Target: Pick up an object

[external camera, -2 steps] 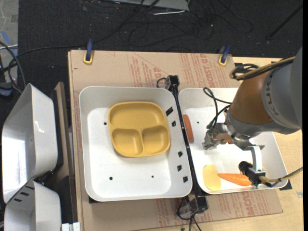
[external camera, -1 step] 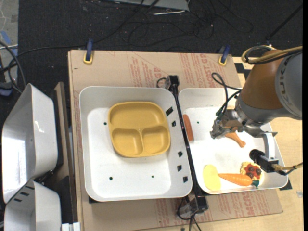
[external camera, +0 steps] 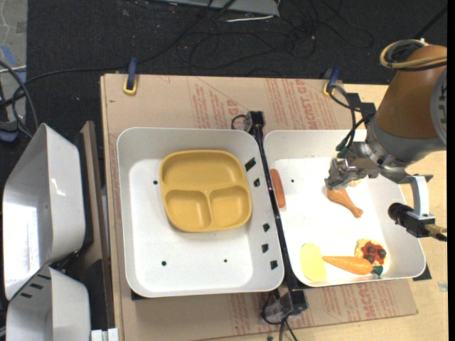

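Low, pincer (external camera: 343, 181) over drumstick (external camera: 346, 200), right bin (external camera: 298, 148)

I see my arm (external camera: 412, 112) reaching in from the right, wrist bent down, gripper (external camera: 341, 180) held low.

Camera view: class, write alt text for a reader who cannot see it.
A grey arm's gripper hangs just above a toy chicken drumstick in the right white bin, which also holds a hot dog, carrot, yellow piece and pizza slice. The left bin holds a yellow divided plate.
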`<state>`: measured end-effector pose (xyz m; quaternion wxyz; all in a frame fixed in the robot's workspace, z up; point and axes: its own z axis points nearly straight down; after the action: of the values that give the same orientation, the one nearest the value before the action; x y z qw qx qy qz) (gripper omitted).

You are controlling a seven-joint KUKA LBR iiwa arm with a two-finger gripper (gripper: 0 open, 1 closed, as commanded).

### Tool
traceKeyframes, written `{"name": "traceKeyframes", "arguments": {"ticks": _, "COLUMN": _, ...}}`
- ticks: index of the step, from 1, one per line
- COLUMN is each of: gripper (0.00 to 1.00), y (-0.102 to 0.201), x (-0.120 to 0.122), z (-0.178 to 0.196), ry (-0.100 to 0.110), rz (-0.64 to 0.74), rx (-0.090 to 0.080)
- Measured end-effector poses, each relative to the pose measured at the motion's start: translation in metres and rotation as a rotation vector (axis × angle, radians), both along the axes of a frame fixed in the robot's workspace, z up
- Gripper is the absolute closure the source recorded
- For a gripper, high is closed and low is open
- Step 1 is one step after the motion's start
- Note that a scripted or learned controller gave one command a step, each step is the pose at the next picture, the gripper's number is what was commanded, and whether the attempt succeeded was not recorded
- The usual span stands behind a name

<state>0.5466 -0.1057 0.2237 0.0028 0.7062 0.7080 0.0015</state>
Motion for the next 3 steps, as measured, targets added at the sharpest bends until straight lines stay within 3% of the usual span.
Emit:
{"name": "traceKeyframes", "arguments": {"ticks": 1, "gripper": 1.00, "y": 0.000, "x": 0.001, "z": 0.024, "ry": 0.003, "rz": 0.001, "rx": 0.001}}
{"name": "traceKeyframes", "arguments": {"ticks": 3, "gripper": 1.00, "y": 0.105, "x": 0.029, "z": 0.001, "ry": 0.006, "rz": 0.004, "rx": 0.001}}
